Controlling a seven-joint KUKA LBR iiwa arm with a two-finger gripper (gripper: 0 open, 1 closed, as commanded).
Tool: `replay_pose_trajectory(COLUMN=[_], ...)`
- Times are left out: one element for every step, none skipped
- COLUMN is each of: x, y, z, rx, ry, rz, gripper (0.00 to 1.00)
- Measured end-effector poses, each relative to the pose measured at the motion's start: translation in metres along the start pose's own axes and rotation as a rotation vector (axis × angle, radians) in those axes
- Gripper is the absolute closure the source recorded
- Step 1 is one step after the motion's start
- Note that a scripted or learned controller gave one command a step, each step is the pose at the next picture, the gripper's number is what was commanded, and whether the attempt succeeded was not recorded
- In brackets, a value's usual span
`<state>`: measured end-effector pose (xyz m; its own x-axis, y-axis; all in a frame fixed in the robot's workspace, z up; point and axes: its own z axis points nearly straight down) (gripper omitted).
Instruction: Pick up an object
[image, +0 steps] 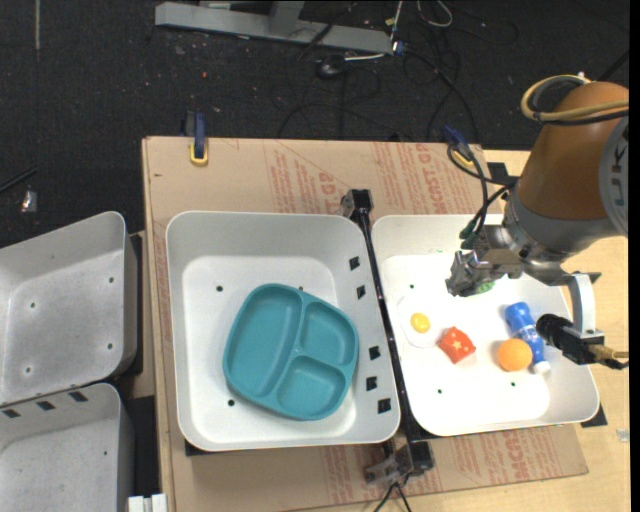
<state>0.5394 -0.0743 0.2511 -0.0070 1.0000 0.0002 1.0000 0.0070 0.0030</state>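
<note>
Gripper: low over the right bin's upper area, touching or just above a small green item; whether its jaws are spread or closed cannot be told, as the view is too dark there. Right bin also holds: fried egg, red block, orange ball, blue bottle. Left bin: teal divided plate.
</note>
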Motion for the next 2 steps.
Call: replay_pose_trajectory(x=[0.047,0.096], y=[0.021,0.042], z=[-0.005,0.014], rx=[0.0,0.002], ry=[0.001,0.0], rz=[-0.001,0.0], gripper=[1.0,1.0])
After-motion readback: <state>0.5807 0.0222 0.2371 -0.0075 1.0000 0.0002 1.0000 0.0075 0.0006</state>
